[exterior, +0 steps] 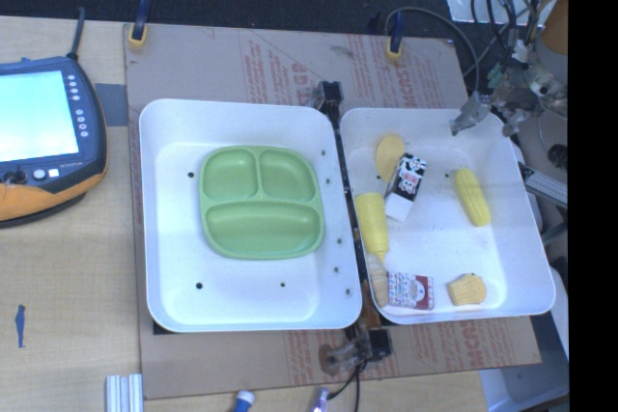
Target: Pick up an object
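Corn cob (471, 196), toy, yellow: my pick for the task's thing, being the item nearest the tool. Lies in the right bin (526, 236), right of centre, long axis running from upper left to lower right, only slightly off vertical in the frame.

Largest to smallest, as laid out:

- Left bin (164, 207), mid-frame, holding a green divided plate (261, 203) with three compartments.
- Right bin, touching the left one along a shared edge.
- Tablet-like controller (43, 135) with a lit screen, far left of frame, on the bench outside the bins.
- Arm, upper right of frame, mostly cut off; cables looped above it.
- Gripper (470, 118), at the upper right corner of the right bin, over or just beside its rim. A grey finger tip points down-left. Too small and blurred to say how the fingers are set; nothing visible between them.
- Yellow squeeze bottle (373, 224), against the right bin's left wall, long axis near vertical.
- Black-and-white carton (407, 180), just right of the bottle's top, tilted.
- Red-and-white packet (408, 289), lower left of the right bin.
- Pale yellow rounded piece (389, 151), above the carton, partly behind it.
- Small yellow chunk (467, 288), lower right of that bin.

Relation that matters: the cob sits almost straight below the gripper in the frame, apart from it, with bare bin floor between. Judgement: no grasp made yet; the approach would be a short descent toward the lower frame, closing across the cob's narrow width. The cob stands clear of its neighbours, so crowding looks unlikely; rolling on the smooth floor is the risk.
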You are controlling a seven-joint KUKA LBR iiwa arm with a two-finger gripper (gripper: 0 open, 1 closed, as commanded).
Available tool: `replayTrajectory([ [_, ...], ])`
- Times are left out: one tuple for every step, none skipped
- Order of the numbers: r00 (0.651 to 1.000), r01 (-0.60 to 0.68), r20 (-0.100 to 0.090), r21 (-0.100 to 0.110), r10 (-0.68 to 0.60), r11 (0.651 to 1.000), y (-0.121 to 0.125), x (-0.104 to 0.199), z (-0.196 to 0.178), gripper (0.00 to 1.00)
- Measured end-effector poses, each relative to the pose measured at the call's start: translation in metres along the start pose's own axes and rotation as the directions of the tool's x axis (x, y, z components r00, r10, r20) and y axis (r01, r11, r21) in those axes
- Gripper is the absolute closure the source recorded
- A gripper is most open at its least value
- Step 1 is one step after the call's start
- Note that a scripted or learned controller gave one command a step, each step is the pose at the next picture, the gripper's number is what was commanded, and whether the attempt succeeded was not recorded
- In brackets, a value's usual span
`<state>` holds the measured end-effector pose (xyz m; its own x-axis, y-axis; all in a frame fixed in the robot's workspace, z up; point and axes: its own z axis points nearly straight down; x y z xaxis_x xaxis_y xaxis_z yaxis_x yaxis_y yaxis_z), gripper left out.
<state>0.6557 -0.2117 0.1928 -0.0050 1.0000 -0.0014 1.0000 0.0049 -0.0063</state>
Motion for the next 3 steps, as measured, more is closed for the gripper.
replayTrajectory([
  [1.0, 0.001, -0.001, 0.0, -0.001, 1.0, -0.055, 0.0, 0.102, 0.0],
  [1.0, 0.003, 0.002, -0.002, -0.003, 1.0, -0.054, -0.001, 0.09, 1.0],
  [1.0, 0.003, 0.001, -0.005, -0.003, 1.0, -0.038, 0.061, 0.059, 1.0],
])
